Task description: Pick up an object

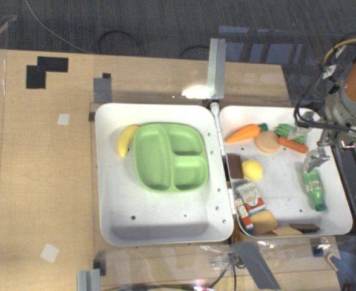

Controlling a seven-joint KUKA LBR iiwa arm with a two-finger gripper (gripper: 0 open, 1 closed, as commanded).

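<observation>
Two metal fingers of the gripper hang just above the green plastic bottle's top, in the right white bin; whether they're open, I cannot tell.

1. The table carries two white bins side by side.
2. The left bin holds a green divided tray with a banana touching its left edge.
3. The right bin holds two carrots, a round biscuit, a lemon, a small carton and a green bottle.
4. The tool hangs just above the bottle's upper end.
</observation>
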